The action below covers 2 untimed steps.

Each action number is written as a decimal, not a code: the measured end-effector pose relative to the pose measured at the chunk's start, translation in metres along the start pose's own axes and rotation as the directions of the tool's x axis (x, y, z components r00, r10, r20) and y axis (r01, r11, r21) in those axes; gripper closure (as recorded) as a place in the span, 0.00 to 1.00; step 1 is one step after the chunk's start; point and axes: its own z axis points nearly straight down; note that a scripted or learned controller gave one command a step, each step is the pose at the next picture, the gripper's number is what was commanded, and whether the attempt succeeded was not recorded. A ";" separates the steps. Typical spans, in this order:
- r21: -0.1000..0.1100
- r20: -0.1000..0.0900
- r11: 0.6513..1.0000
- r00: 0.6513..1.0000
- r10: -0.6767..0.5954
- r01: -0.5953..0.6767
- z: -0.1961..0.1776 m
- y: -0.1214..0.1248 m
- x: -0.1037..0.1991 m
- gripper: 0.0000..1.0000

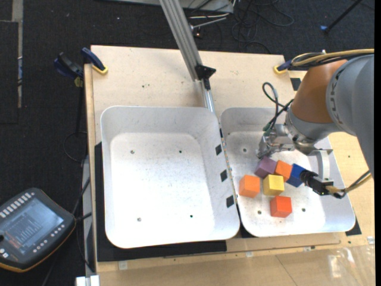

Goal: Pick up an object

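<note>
Gripper (269, 151) is parked over the right bin (250, 231), hanging right above the purple block (266, 167), and honestly we can't tell how its business end is set or whether it has anything. Below it we've got a tight little cluster: purple block at the top left, an orange block (283, 170) beside it, a blue block (297, 176) further right, a yellow block (274, 185) in the middle, another orange block (250, 186) on the left, and a red-orange block (281, 207) lowest, slightly apart. Left bin (119, 124) sits alongside.
</note>
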 end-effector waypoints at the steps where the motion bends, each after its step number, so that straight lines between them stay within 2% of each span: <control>1: 0.010 0.000 1.000 1.000 -0.002 0.002 -0.047 0.008 -0.007 1.00; 2: 0.009 0.001 1.000 1.000 -0.001 0.001 -0.098 0.010 -0.017 1.00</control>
